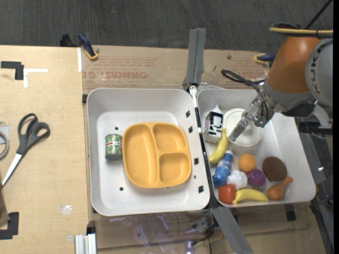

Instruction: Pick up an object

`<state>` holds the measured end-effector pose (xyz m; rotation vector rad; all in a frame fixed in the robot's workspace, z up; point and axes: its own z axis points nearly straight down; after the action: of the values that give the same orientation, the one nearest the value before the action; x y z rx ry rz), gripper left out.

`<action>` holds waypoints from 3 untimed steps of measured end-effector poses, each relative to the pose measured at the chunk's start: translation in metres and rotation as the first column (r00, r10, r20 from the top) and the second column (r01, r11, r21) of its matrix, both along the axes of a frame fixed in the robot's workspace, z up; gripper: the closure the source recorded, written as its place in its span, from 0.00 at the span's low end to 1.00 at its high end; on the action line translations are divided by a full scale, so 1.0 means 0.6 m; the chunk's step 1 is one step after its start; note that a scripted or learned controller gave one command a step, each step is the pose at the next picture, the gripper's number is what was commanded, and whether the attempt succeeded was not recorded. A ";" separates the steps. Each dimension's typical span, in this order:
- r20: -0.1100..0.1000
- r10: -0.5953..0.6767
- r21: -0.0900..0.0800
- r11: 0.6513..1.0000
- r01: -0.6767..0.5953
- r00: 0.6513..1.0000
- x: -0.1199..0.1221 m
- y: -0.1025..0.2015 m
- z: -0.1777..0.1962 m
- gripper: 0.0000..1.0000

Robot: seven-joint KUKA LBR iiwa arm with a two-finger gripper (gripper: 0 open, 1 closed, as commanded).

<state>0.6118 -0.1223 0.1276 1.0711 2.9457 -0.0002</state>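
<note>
The gripper hangs over the right bin, its two thin fingers slanting down and left, close together with only a narrow gap; nothing sits between them. Their tips are over the near-left rim of a white bowl, a smooth round dish at the bin's back. Whether they touch the rim cannot be told.

Just left of the tips stands a small black-and-white carton, boxy, leaning against the bin's left wall. Below it a curved yellow banana lies lengthwise, close under the tips. Further toward the front lie a blue-and-white bottle, an orange, a purple ball, a brown oval, a drumstick, a red tomato and a second banana, all glossy, plastic-looking toys packed near one another.

The left bin holds a yellow tray with three compartments and rounded corners, and a small green-labelled can on its side touching the tray's left edge.

Scissors with black handles lie on the wooden bench, well apart to the left.
</note>
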 end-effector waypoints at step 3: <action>0.014 -0.024 -0.004 1.000 0.024 1.000 -0.198 -0.056 -0.034 1.00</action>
<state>0.4932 -0.1558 0.1072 1.1011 2.9187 0.0009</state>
